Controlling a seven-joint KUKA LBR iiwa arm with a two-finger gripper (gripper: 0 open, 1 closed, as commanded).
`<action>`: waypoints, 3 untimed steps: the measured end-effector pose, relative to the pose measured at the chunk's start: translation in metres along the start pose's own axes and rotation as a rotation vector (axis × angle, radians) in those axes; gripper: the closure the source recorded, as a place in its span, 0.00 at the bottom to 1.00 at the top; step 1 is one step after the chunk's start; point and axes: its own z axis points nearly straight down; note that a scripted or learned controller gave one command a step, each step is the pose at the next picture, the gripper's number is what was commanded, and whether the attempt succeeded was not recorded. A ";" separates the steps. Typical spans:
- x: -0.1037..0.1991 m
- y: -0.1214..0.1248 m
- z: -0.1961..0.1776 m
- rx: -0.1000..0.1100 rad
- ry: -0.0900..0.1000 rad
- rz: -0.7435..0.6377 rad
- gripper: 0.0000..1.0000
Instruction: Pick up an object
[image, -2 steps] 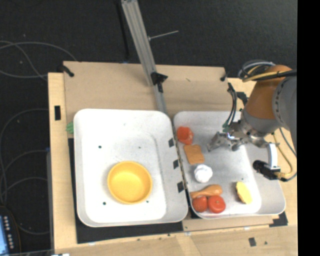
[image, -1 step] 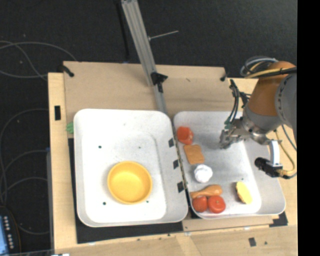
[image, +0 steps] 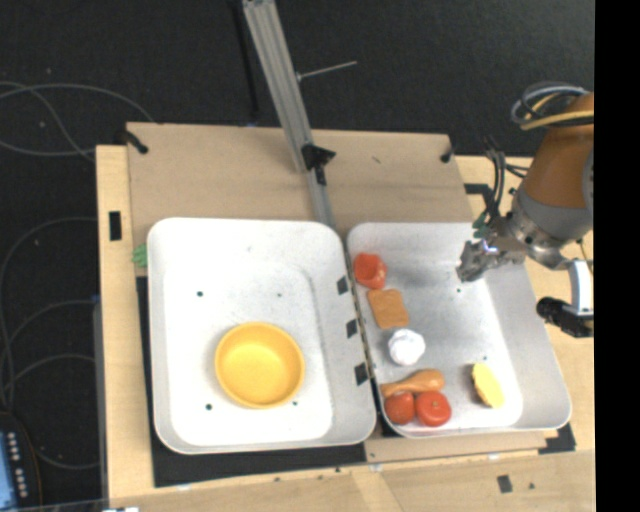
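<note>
We see the hand (image: 473, 262) over the back part of the right bin (image: 520, 330), near its far edge, with nothing under it but bare white floor. We cannot tell if it is open or closed. The toys sit well apart from it, along the bin's left side and front: a red tomato (image: 369, 269), a tan block (image: 388, 307), a white ball (image: 406, 347), a carrot (image: 413, 382) and a yellow piece (image: 487, 385). The left bin (image: 190, 270) holds a yellow bowl (image: 260, 364). We think nothing is picked yet; next the hand must move over one toy and go down.
</note>
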 end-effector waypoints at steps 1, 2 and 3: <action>0.006 0.002 -0.059 0.004 0.000 -0.005 1.00; 0.005 0.003 -0.110 0.000 0.000 -0.005 1.00; 0.048 0.001 -0.102 0.007 0.001 -0.007 1.00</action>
